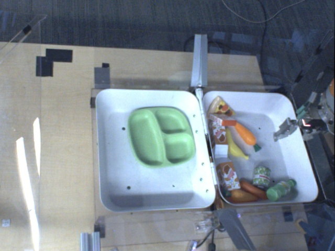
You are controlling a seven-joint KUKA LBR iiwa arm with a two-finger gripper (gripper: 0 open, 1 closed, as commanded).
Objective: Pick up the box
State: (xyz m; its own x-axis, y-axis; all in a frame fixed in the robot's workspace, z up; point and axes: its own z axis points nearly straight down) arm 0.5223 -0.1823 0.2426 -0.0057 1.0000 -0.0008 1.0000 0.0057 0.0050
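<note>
The box (227,173) lies flat in the right bin (276,104), close to the bin's left wall and toward the near side. It is small and rectangular, with a brown and red printed face and a white patch in the print; the design is too small to read. Its near right corner is touching or almost touching a carrot (250,189) that lies along the near wall. Just far of the box there is a white card (221,151), then a banana (235,147), a second carrot (245,133) and two more printed packs, one (218,127) by the left wall and one (222,107) in the far left corner. A can (261,175) and a green bottle (279,189) are in the near right corner of this bin.

The gripper (286,129) hangs at the right edge of the right bin, well apart from the box, and it holds nothing. I cannot tell if it is open or closed, because it appears small and blurred.

The left bin (112,156) holds a green tray (161,135) with three compartments. Both bins rest on a pale wooden surface (52,156) with black tape marks (51,60) at the far left. Behind it the floor (131,9) is dark carpet, with a thin cable (246,7) lying in a loop.
</note>
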